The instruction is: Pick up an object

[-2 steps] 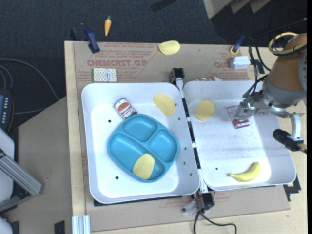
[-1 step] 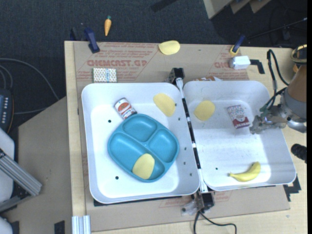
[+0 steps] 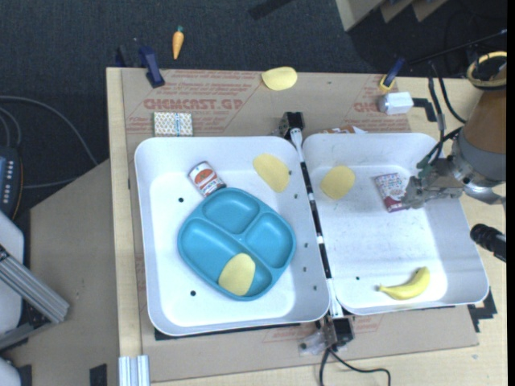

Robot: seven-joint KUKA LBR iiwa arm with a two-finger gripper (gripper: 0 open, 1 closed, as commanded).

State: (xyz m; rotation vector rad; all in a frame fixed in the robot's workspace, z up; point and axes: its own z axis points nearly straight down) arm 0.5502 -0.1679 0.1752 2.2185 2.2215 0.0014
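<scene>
My gripper (image 3: 416, 193) is low in the right bin (image 3: 451, 256), at its far right side. It sits against the right edge of a small red and white packet (image 3: 389, 190) that lies flat on the bin floor. I cannot tell whether it touches the packet. A yellow round piece (image 3: 337, 181) lies left of the packet. A yellow banana (image 3: 406, 285) lies near the bin's front edge.
The left bin (image 3: 157, 240) holds a blue divided plate (image 3: 233, 236) with a yellow piece (image 3: 236, 274) in it, a small red and white can (image 3: 206, 178) and another yellow piece (image 3: 271, 171). Outside the bins, a yellow piece (image 3: 279, 78) and clamps rest on the bench.
</scene>
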